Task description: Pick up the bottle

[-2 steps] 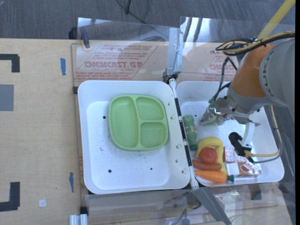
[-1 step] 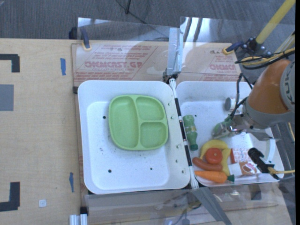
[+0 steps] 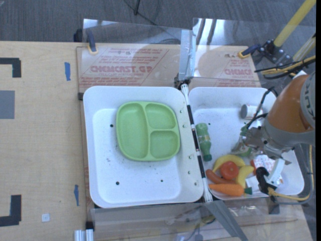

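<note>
Camera view | bottle (image 3: 202, 140) lying by right bin's (image 3: 220, 107) left wall | end effector (image 3: 247, 143) nearby, finger state unclear

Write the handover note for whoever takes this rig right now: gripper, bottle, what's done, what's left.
Gripper: low over the right bin, right of its middle; fingers hard to make out, nothing seen between them.
Bottle: green, lying in the right bin along its left wall, apart from the gripper.
Nearby: toy fruit and vegetables piled at that bin's front; green divided plate in the left bin.
Done: nothing; bottle not picked.
Left: move the gripper left to the bottle, grasp it, lift it.
</note>
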`<state>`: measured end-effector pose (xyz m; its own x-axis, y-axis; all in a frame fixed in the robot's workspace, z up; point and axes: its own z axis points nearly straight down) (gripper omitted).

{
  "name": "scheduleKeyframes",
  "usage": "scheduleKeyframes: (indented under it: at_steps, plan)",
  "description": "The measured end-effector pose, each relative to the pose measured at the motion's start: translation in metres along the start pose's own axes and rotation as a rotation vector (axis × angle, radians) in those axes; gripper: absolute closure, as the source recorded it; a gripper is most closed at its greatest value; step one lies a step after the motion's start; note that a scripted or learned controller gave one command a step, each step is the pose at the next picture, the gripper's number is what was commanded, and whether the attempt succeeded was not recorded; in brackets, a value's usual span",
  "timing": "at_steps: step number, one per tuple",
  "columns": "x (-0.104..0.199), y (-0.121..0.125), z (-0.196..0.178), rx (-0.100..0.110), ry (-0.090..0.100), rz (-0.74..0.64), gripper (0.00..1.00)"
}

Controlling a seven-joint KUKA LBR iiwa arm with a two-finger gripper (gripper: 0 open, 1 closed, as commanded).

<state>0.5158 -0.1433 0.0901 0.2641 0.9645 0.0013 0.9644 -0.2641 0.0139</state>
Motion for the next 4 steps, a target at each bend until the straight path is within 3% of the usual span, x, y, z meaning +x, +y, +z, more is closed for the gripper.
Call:
scheduleKeyframes:
  at_steps: [1, 2, 3, 4]
  plan:
    - [0.056, 0.006, -0.146, 0.013, -0.001, -0.198, 1.00]
    - [0.132, -0.010, -0.171, 0.012, 0.000, -0.170, 1.00]
    - [0.203, -0.006, -0.181, 0.011, 0.001, -0.385, 1.00]
    - [0.203, 0.018, -0.139, 0.017, 0.000, -0.269, 1.00]
